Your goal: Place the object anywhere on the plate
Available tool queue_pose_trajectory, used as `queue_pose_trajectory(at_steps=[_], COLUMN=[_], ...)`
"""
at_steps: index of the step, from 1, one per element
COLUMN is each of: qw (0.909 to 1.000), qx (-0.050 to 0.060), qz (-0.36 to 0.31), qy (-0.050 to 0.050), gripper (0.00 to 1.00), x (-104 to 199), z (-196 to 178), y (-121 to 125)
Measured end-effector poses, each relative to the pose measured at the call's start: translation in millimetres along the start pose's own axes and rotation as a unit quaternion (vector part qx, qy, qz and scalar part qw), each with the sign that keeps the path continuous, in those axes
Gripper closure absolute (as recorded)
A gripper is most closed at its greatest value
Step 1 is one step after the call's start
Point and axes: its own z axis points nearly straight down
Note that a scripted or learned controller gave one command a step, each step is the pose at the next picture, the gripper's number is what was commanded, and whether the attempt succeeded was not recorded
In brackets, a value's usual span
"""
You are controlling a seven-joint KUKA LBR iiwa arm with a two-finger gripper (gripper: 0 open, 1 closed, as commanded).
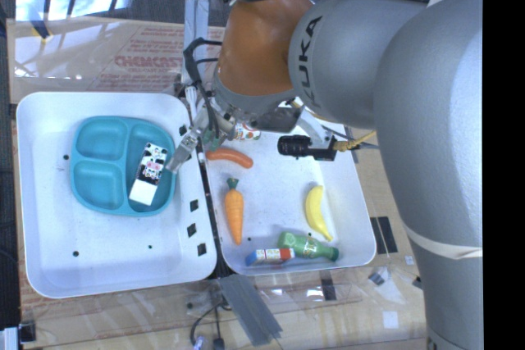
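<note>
1. My gripper [182, 147] hangs over the inner edge of the left white bin [49, 258], just beside the blue, three-compartment plastic plate [98, 164].
2. Whether my fingers are spread or closed, I cannot tell from this angle.
3. The small white carton with black cow patches [148, 175] lies on the plate's right-hand compartment, its upper end close to my fingertips.
4. In the right white bin [361, 217] lie an orange sausage [230, 157], an orange carrot with a green top [235, 211], a yellow banana [317, 212], a green bottle [308, 246] and a small red and white tube [268, 256].
</note>
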Motion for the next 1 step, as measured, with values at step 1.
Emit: queue_pose_trajectory(at_steps=[1], qw=[1.0], qx=[0.0], qz=[0.0], qy=[0.0], gripper=[0.0], x=[0.0], z=[0.0], y=[0.0])
